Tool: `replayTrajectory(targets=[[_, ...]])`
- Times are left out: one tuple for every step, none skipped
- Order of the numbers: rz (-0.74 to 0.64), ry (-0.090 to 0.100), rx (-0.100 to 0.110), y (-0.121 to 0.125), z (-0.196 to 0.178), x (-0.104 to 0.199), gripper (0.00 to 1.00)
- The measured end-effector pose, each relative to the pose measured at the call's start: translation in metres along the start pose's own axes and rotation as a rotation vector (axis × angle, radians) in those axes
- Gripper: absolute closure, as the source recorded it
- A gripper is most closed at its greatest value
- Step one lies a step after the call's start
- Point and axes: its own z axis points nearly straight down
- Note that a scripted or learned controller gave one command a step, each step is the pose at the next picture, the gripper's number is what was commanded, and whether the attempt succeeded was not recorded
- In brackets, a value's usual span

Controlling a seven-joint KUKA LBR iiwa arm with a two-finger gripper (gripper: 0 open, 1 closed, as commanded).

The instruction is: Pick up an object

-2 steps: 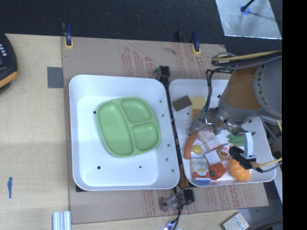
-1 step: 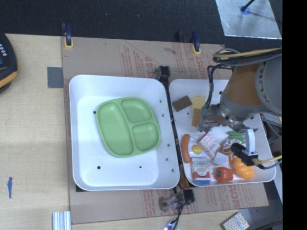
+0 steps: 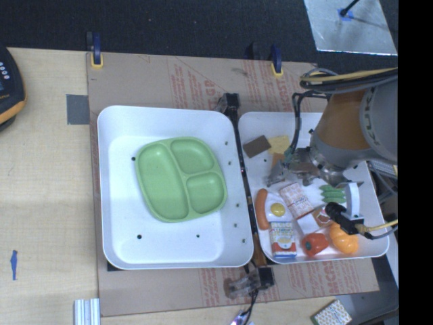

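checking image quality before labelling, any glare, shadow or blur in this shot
Camera view: soft overall; the left bin is bright, near washed out around the green plate; the arm shades the right bin, where the small food items look blurry; top is dark.

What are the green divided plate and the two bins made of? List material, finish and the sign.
Green divided plate: likely moulded plastic, matte; even colour, soft rounded compartment ridges.
Left bin and right bin: probably plastic, smooth white with slight sheen; rounded corners and thin rims.
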Motion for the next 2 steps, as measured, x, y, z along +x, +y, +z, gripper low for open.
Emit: replayTrajectory(targets=[[0.002,0.001,0.0,-0.03,0.011,0.002,0.0],[0.001,-0.001,-0.003,-0.029,0.0,0.001,1.0]])
